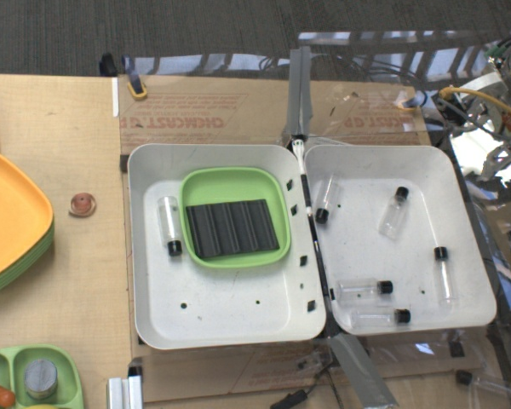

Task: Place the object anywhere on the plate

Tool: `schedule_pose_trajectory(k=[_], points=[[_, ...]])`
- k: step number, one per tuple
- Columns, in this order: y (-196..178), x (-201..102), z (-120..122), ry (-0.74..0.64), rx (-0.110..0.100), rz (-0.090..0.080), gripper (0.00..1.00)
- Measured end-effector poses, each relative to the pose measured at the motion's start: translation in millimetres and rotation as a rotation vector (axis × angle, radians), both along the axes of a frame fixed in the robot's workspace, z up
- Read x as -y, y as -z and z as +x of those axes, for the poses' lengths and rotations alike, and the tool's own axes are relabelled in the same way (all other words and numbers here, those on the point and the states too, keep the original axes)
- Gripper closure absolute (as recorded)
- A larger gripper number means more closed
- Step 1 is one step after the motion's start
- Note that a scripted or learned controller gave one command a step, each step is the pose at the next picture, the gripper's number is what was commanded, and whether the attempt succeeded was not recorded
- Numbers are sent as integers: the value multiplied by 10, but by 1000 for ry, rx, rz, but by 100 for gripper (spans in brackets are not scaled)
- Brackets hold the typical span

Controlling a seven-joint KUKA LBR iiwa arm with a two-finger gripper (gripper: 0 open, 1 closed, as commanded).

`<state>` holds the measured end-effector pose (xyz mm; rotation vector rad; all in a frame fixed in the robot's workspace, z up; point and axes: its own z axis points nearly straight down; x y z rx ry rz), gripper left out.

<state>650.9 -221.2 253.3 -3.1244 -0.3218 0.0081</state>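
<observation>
Two white bins sit on brown cardboard printed with red lettering. A lime-green plate carries a dark grey ribbed block — striped lengthwise. The vials are clear with black caps (six in all). An orange dish lies on the tan benchtop.

This looks like a robotics lab: two shallow white bins sit side by side on cardboard sheeting over a desk. Loose cables and metal framing crowd the edges, above grey carpet.
</observation>
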Motion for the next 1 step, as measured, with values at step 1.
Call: schedule_pose_trajectory(k=[1], points=[[-87, 5, -23, 1, 2, 0, 0]])
